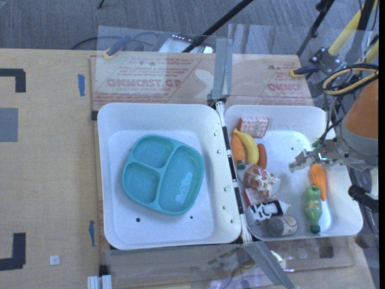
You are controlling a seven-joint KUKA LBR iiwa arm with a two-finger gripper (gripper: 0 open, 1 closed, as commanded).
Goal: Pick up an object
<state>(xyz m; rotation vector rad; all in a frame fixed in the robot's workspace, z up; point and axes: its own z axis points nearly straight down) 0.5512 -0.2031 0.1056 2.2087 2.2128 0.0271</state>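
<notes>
Gripper over the right bin

The gripper [305,159], grip state impossible to tell, hangs near the right bin's [283,114] right edge; the carrot [317,178] lies just beside it, toward the front.

Two white bins [114,119], teal divided plate [163,173], yellow banana [248,146], orange carrot [317,179], green bottle [312,206], red-and-white carton [253,126], black-and-white patterned box [263,210], pale wooden bench [42,161] with blue tape marks [81,84], orange band on grey arm [368,114].

Plate [162,173] in left bin [108,125], banana [248,147] in right bin [301,116]
</notes>
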